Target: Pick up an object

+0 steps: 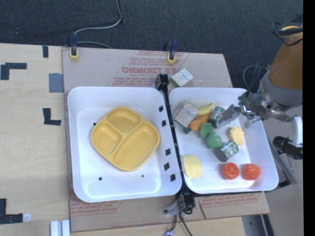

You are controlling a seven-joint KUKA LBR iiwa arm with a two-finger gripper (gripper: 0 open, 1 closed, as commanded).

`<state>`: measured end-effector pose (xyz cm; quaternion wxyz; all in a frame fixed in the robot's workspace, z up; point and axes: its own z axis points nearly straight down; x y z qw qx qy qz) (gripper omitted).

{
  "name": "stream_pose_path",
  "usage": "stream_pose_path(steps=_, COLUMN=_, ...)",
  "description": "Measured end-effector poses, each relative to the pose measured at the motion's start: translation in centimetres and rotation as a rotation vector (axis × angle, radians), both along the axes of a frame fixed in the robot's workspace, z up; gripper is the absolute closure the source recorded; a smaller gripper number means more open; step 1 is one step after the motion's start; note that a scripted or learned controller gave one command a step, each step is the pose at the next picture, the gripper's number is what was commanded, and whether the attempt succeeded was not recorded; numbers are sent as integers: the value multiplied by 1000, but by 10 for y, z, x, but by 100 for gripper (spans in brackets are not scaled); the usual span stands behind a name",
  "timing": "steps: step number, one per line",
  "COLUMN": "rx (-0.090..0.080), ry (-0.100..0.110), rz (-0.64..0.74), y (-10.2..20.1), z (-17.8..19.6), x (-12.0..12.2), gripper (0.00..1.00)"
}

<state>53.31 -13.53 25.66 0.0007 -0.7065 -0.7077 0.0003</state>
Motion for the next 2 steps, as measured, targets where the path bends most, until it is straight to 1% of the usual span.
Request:
stream_pose_path(steps=1, rx=-1, ry=-6, rz=0, y=-1, z=-170, x=10, gripper=0)
stream_pose_path(steps=2, rx=-1, ry=-7, rz=0, y=-1, z=-160, x=10, gripper=100)
